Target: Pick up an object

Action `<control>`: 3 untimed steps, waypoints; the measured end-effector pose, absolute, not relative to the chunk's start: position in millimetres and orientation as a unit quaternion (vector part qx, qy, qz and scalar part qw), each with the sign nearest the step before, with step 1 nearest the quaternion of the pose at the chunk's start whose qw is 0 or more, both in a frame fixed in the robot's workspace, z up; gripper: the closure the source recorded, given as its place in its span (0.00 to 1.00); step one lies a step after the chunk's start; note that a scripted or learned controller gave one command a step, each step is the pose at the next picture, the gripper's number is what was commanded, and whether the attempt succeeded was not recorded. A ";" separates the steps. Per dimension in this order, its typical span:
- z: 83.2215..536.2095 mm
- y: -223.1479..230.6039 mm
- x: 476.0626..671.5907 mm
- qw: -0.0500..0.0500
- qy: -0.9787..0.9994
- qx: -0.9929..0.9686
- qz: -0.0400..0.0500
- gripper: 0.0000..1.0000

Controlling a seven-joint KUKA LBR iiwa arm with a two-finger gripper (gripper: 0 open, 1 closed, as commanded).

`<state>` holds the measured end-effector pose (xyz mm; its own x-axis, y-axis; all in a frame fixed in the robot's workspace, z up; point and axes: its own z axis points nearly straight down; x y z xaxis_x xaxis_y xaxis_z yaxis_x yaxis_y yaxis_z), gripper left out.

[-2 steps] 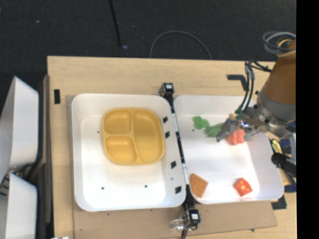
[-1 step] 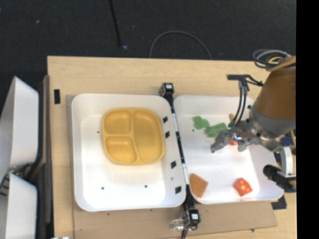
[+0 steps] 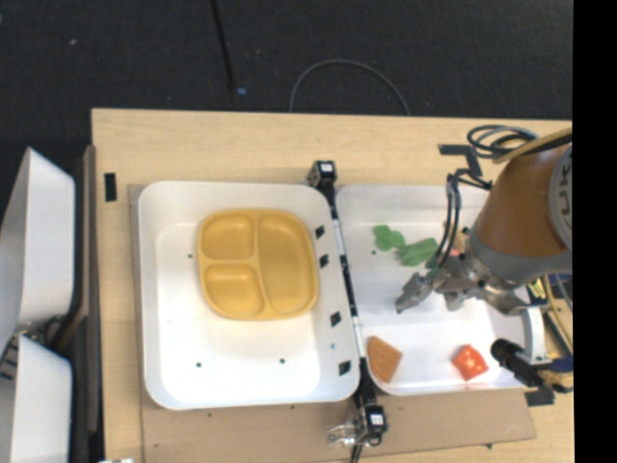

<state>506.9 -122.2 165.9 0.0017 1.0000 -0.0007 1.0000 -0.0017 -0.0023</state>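
Then the fingers [image 3: 413,295] were seen low over the right bin [image 3: 424,379], and whether they were open or shut could not be told. Green pieces [image 3: 405,246] were seen just above them. An orange wedge [image 3: 385,360] and a red block [image 3: 469,362] were seen below them.

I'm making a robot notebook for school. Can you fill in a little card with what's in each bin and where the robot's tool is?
left bin: yellow divided plate
right bin: green pieces, orange wedge, red piece
tool: over the right bin, below the green pieces
held in tool: nothing seen
arm: reaches in from the right
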 end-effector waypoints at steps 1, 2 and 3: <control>117.0 -119.4 515.4 0.001 -0.705 -0.709 0.001 0.00; 130.8 -120.2 516.9 -0.001 -0.703 -0.711 -0.001 1.00; 177.3 -116.9 512.5 -0.003 -0.706 -0.708 -0.002 1.00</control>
